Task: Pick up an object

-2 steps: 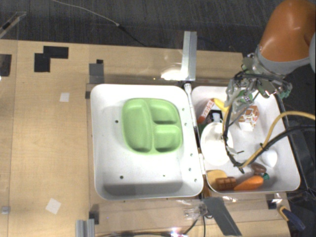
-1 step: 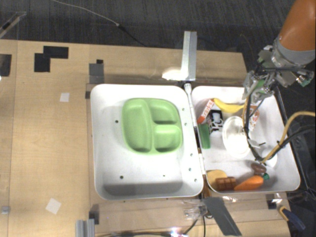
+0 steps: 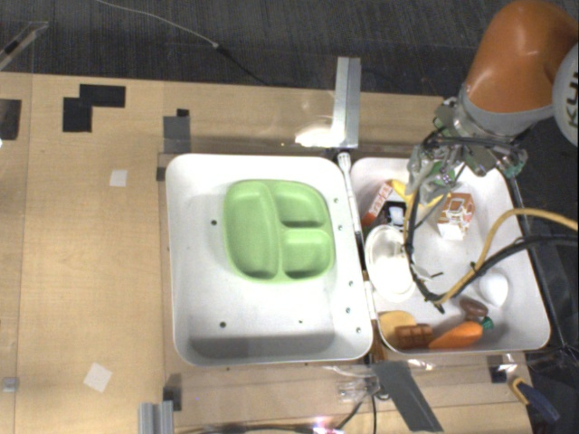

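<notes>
Hanging over the back of the right shallow white bin [image 3: 534,324], the metal two-finger gripper [image 3: 432,186] sits under the arm's orange band [image 3: 516,57]. I cannot tell how its tips are set. Just right of it lies a small white box with brown and red print [image 3: 456,213]; the writing is too small to read. To its left lies an orange and white packet [image 3: 380,200]. Farther off, at the front wall, an orange carrot toy [image 3: 455,335] lies longways left to right, beside a brown bread-like toy [image 3: 412,334]. A clear round cup [image 3: 389,259] sits between. The left white bin [image 3: 194,278] holds a green split plate [image 3: 277,229].
</notes>
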`<state>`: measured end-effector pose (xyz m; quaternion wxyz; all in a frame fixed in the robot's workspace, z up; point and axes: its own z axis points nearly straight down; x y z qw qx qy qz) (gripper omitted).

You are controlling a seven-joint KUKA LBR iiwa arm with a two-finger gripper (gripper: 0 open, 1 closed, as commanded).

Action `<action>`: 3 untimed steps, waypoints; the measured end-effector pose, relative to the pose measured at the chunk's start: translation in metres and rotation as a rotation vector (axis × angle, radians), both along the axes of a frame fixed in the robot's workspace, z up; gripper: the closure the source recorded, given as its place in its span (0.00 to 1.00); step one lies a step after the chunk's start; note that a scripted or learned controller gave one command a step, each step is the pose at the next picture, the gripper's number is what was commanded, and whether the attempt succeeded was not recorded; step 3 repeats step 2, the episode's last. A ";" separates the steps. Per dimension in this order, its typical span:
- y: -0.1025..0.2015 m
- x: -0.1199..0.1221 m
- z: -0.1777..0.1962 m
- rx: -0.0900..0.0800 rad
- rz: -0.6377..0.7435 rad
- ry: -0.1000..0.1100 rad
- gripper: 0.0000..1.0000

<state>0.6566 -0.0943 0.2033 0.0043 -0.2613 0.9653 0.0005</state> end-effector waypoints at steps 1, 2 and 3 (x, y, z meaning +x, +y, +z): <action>-0.039 0.014 0.064 -0.006 0.300 -0.007 1.00; -0.020 0.014 0.024 -0.003 0.408 0.000 1.00; -0.020 0.014 0.024 -0.003 0.408 0.000 1.00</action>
